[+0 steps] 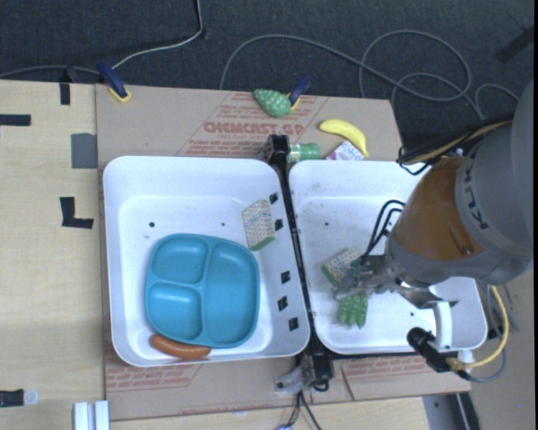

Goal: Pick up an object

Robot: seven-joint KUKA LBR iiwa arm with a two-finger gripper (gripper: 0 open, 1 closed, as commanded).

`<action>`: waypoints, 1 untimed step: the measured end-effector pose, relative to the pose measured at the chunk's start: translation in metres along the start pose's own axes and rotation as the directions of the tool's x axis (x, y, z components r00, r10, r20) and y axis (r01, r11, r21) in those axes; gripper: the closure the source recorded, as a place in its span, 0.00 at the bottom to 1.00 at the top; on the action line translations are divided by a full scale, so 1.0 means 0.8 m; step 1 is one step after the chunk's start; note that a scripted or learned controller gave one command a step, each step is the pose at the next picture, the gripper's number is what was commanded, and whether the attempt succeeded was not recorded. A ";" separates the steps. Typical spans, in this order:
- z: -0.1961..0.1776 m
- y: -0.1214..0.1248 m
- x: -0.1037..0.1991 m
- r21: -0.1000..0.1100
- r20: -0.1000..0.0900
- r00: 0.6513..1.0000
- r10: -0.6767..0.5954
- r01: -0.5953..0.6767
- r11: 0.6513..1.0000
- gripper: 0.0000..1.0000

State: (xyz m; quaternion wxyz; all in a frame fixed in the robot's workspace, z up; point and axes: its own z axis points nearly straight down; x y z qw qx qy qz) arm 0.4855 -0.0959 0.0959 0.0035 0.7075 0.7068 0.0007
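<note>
In the right bin (341, 191), my gripper (357, 280) is low over the floor near the bin's middle, reaching in from the right under the grey and orange arm. Directly beside it lie a small tan-and-green packet (341, 262) and a green knobbly toy (351, 311), the packet just above-left of the fingertips and the green toy just below them. Nothing is visibly lifted. The left bin (125, 186) holds a blue divided plate (202, 289), an orange sausage-shaped toy (179, 348) at its front edge, and a small tan packet (259, 222) by the right wall.
On the cardboard behind the bins lie a yellow banana (344, 134), a green toy (273, 102) and a small pink-white item (345, 153). A black divider clamp (278, 146) sits between the bins. Cables run across the dark floor behind.
</note>
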 end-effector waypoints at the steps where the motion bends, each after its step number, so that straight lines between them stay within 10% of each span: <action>1: -0.149 0.027 0.069 0.005 -0.004 1.000 -0.003 0.003 1.000 1.00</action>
